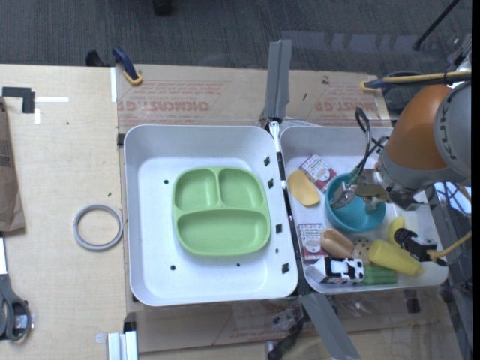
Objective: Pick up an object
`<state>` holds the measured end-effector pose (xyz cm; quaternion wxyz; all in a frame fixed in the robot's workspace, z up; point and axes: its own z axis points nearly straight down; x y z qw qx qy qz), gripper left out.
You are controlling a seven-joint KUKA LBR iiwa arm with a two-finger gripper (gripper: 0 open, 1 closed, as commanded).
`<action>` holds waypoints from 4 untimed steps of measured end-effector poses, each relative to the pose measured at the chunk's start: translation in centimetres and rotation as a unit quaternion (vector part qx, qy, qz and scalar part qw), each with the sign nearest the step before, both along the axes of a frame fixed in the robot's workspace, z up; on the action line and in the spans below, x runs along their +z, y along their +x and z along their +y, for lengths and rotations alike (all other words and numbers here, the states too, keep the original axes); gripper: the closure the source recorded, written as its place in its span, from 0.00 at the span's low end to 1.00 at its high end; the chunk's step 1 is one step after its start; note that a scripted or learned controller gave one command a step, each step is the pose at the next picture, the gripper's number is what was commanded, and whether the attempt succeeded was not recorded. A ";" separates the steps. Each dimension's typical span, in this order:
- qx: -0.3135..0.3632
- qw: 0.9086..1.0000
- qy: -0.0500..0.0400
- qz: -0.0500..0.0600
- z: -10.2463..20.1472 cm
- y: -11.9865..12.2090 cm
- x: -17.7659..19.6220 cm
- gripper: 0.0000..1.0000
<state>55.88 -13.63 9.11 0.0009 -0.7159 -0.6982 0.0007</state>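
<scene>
Teal bowl (356, 209) sits mid right bin (435, 276), gripper (349, 194) at its rim w/ grip state unclear, so imo pinch rim wall squarely, lift straight, avoid yellow piece (304, 188) nearby.

Arm (435, 137) comes in from the right side, bent down toward the bench — fat grey body with the orange band sitting right above the wrist. Wrist is angled down and to the left. Gripper (346, 194) hangs low at the end of it — metal tip pointing left, too small and cluttered to read any closer.
</scene>
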 end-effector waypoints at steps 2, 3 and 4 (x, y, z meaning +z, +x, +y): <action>0.054 0.999 -0.001 -0.001 3.6 6.8 1.0 1.00; -0.007 1.000 -0.001 -0.001 0.0 6.6 2.6 1.00; -0.085 0.996 -0.001 -0.001 -6.7 6.7 6.8 1.00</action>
